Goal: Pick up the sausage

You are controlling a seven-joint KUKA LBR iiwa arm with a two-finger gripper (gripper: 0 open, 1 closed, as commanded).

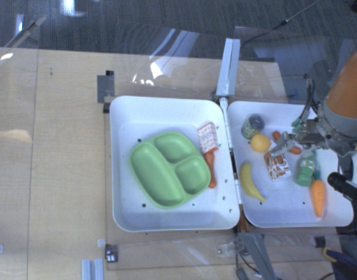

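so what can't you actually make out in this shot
- Gripper, camera view: fingers too small and blurred against the right bin's clutter to judge.
- Sausage, camera view: its upper end is hidden under the red and white packet, beside the green plate.
- Arm, camera view: cut off by the right edge.
- Packet print: too small to read.

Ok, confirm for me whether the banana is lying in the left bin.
No: the banana lies in the right bin, near its left wall, while the left bin holds the green divided plate.
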